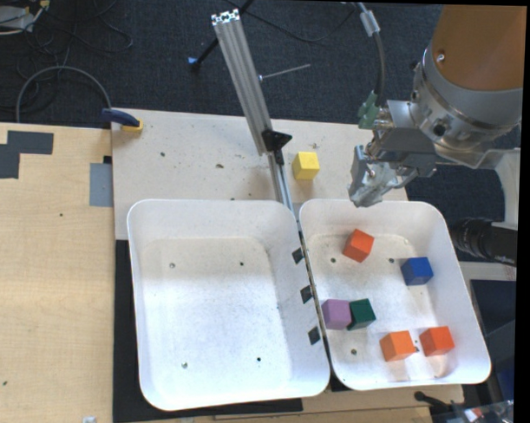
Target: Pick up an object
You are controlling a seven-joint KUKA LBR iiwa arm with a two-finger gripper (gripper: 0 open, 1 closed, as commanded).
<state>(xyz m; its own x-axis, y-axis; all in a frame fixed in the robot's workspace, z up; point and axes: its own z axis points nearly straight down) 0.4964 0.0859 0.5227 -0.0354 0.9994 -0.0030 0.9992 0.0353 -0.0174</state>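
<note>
From my remote station I see the gripper [367, 194] at the 1 o'clock part of the view, hanging over the far rim of the right bin [455, 248]. Its fingertips point down and sit close together; I cannot tell how far apart they are, and I see no object between them. The grey wrist and the orange band of the arm [475, 49] rise toward 1 o'clock behind it.

Nearest the gripper, at its 6 o'clock, an orange cube [358, 245] lies tilted inside the right bin, apart from the fingertips. At 4 o'clock from that cube sits a blue cube [416, 271]. Near the bin's left wall, a purple cube [336, 313] and a dark green cube [361, 313] touch side by side. At the bin's 5 o'clock corner, a second orange cube [397, 344] sits just beside a red-orange cube [437, 340].

Outside the bins, a yellow cube [306, 165] rests on the table [189, 160] at 10 o'clock from the gripper. An aluminium rail [252, 93] slants from 12 o'clock down to the gap between the bins. The left bin [138, 245] lies at 9 o'clock from the right one.
</note>
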